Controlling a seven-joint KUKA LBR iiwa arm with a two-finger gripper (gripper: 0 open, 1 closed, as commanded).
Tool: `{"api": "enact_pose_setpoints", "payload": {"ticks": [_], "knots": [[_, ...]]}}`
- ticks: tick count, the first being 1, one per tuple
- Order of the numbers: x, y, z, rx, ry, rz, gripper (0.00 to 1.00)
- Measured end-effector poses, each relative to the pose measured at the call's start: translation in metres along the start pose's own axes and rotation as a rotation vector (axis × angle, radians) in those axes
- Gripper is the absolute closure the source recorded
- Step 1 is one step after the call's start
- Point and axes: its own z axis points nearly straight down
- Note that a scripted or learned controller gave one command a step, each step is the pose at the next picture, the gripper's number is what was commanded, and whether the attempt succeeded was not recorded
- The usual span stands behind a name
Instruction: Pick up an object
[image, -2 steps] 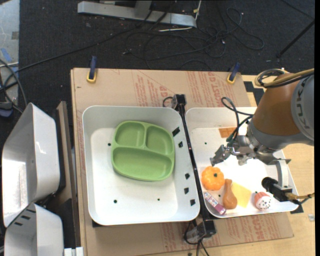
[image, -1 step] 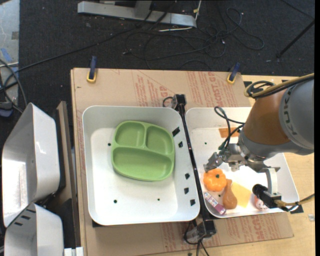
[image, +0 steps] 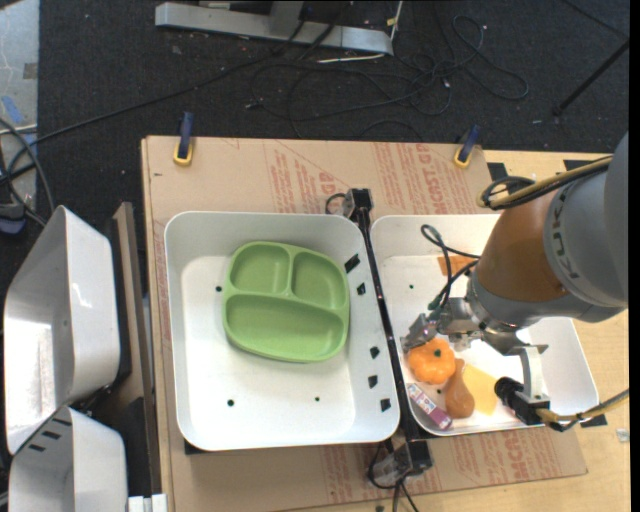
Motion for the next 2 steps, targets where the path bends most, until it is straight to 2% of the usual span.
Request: {"api": "enact_pose_setpoints", "payload": {"ticks": [1,2], "knots": [[0.000,0.001,-0.012,-0.003,0.000,0.002,1.00],[0.002,-0.002,-0.055,-0.007,-0.002,-0.004,1.00]]}}
